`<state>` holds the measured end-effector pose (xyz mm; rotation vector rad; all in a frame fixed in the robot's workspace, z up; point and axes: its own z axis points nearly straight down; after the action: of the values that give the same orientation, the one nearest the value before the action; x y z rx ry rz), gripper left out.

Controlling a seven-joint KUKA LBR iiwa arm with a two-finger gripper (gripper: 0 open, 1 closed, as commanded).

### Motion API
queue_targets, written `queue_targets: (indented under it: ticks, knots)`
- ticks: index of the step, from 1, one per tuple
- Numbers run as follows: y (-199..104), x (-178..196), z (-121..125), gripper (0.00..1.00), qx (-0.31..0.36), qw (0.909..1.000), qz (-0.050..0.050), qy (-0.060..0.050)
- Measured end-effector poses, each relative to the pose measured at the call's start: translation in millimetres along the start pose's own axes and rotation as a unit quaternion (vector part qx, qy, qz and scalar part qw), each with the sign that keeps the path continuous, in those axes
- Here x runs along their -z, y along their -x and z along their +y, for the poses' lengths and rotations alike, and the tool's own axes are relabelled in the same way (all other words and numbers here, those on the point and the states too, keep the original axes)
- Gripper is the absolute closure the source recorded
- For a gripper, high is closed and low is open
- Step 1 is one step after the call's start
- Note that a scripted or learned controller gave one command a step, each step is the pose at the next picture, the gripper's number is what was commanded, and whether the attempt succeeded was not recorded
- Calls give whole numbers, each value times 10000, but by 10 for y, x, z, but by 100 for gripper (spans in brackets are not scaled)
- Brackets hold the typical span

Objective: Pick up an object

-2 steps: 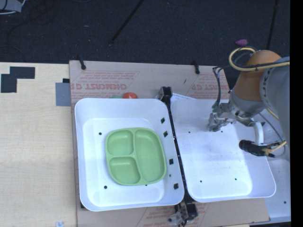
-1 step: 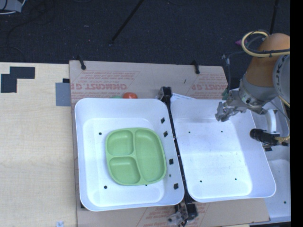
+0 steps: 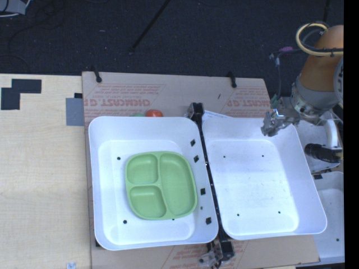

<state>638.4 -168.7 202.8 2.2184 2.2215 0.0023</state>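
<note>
Tray [image 3: 161, 185], green with three compartments, is lying flat in the left bin [image 3: 106, 150]. Hand [image 3: 272, 123] is hanging over the upper right corner of the right bin [image 3: 303, 206], holding nothing visible; how its grip is set cannot be told.

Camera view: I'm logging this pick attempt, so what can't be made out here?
- Hand: too small and blurred over the right bin's far rim to read its state.
- Red object: mostly hidden behind the left bin's far wall.
- Arm: cut off at the right.
</note>
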Motion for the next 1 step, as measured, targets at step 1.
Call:
queue_targets:
  ticks: [1]
  knots:
    - [-69, 524, -60, 100, 3, 10000, 1, 3]
